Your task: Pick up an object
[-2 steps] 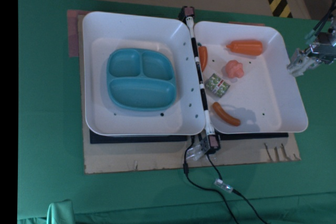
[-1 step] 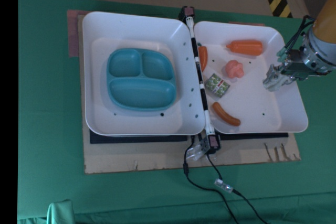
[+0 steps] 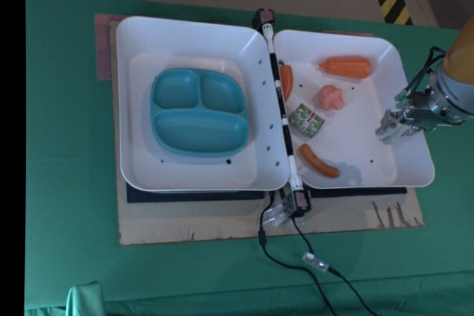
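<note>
An object is still to be chosen, and the candidates all lie in the right bin [image 3: 415,175]: an orange bottle-shaped toy [image 3: 346,67] near the far wall, a pink lumpy toy [image 3: 331,97] just below it, a small green printed carton [image 3: 306,120] closer to the divider, a sausage [image 3: 319,161] near the front, and a slim orange piece [image 3: 286,81] lying tight against the central divider [image 3: 281,109]. Nothing is between the fingers, so the pick is not yet made. The main risk, as I judge it, is a miss: the pieces are small and spread apart, and a descent that lands between them would close on bare bin floor. The slim orange piece looks the hardest target, since the divider leaves little room for a finger on that side; the rounded pink toy and the sausage could roll or squirt out of a two-finger pinch that is off centre. The carton lies askew, so jaws not lined up with its flat faces may only nudge it. The gripper [image 3: 390,128] sits over the right-hand part of the right bin, well apart from every toy, with its fingers pointing toward the bin's middle; whether they are open or closed I cannot tell from this view. The arm enters from the right edge, its orange band [image 3: 464,48] just visible above the wrist. The left bin [image 3: 133,41] holds a teal divided plate [image 3: 198,112].
</note>
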Action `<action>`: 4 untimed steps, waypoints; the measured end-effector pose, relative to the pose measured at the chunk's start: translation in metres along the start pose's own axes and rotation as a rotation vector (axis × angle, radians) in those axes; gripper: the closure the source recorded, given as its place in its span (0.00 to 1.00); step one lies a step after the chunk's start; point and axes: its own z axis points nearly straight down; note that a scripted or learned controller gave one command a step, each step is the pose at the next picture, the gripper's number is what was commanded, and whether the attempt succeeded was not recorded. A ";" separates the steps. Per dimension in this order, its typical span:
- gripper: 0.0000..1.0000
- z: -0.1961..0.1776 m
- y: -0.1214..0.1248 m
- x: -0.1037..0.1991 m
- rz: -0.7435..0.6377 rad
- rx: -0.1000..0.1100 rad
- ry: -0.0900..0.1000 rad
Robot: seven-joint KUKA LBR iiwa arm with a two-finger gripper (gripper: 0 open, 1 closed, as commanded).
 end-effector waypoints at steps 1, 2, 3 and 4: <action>1.00 -0.002 0.067 -0.026 -0.001 -0.003 -0.001; 1.00 -0.006 0.000 -0.026 -0.001 0.000 0.000; 1.00 -0.063 0.001 -0.026 -0.001 -0.002 -0.001; 1.00 -0.063 0.001 -0.009 -0.001 -0.001 0.000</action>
